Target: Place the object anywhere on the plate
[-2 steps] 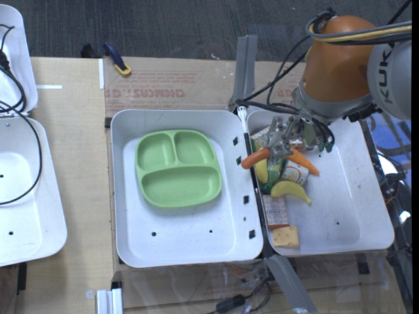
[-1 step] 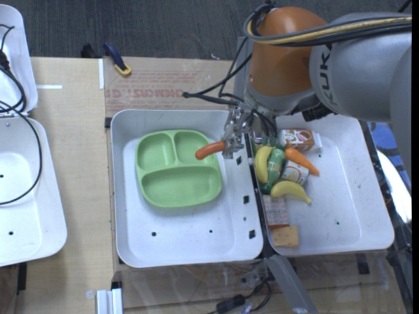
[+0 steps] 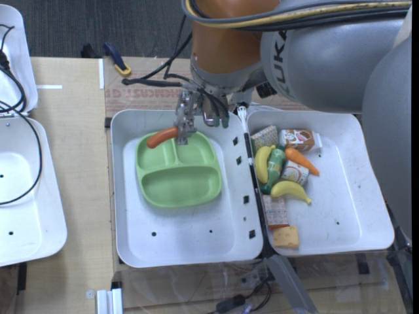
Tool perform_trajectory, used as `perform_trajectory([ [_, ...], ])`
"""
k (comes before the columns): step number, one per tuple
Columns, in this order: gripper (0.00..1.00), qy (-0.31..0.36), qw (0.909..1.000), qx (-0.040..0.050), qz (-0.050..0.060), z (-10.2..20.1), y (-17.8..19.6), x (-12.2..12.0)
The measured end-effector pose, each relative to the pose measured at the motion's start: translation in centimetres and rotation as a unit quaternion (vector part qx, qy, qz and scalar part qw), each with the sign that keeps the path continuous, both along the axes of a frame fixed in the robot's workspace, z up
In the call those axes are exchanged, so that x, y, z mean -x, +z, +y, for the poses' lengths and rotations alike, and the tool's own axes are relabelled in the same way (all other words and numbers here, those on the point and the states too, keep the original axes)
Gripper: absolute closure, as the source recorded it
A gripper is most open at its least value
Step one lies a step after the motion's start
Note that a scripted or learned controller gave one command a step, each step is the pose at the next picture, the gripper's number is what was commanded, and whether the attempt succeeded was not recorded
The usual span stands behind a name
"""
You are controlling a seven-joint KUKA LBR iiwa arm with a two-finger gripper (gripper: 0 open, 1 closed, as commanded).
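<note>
Tool [image 3: 184,135] grips hot dog [image 3: 161,137] over green plate's [image 3: 178,183] rim.

Pale wooden bench [image 3: 72,175], dark floor [image 3: 98,12]

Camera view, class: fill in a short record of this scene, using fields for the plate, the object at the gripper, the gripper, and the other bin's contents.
plate: green divided plastic plate, lying in the left white bin
object: orange sausage-shaped toy, across the plate's upper left rim
gripper: two-finger metal gripper, fingers closed on the toy's right end
right bin: right white bin holds two yellow bananas, an orange carrot, small packets and a cheese wedge
</note>
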State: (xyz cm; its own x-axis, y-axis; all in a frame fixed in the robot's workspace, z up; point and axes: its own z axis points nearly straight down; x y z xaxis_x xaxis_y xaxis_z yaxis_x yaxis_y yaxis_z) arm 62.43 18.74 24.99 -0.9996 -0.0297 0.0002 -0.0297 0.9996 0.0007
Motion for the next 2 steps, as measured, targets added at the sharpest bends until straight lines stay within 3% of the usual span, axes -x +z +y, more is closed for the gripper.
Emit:
perform_trajectory([
  [1, 0.00, 0.000, 1.0000, 0.0004, 0.000, 0.0, 0.0, 0.0],
  [2, 0.00, -0.021, 0.9998, 0.0008, 0.002, -2.7, -5.8, -2.1],
])
